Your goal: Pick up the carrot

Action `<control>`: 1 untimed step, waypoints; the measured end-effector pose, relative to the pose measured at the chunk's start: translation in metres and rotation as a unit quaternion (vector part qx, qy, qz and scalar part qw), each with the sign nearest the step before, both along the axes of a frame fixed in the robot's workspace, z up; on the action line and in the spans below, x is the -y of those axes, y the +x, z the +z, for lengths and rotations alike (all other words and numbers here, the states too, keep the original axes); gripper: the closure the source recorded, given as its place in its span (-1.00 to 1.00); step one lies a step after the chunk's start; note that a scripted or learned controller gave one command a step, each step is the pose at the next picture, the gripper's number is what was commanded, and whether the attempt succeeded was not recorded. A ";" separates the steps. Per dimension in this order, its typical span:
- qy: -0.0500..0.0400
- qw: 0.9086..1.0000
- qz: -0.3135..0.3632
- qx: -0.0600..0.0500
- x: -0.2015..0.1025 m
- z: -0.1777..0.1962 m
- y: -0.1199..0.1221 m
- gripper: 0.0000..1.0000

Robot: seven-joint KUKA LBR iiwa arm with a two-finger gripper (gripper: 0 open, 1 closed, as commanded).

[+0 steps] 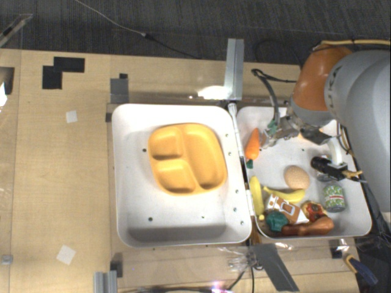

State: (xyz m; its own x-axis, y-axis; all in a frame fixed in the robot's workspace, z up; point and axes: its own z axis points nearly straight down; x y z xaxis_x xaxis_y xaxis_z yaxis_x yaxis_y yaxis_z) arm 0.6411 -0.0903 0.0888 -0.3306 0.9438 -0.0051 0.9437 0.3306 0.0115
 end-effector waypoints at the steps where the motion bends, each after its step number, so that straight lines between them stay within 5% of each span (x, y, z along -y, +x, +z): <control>1: -0.001 0.997 0.079 0.001 0.002 0.001 -0.032 -1.00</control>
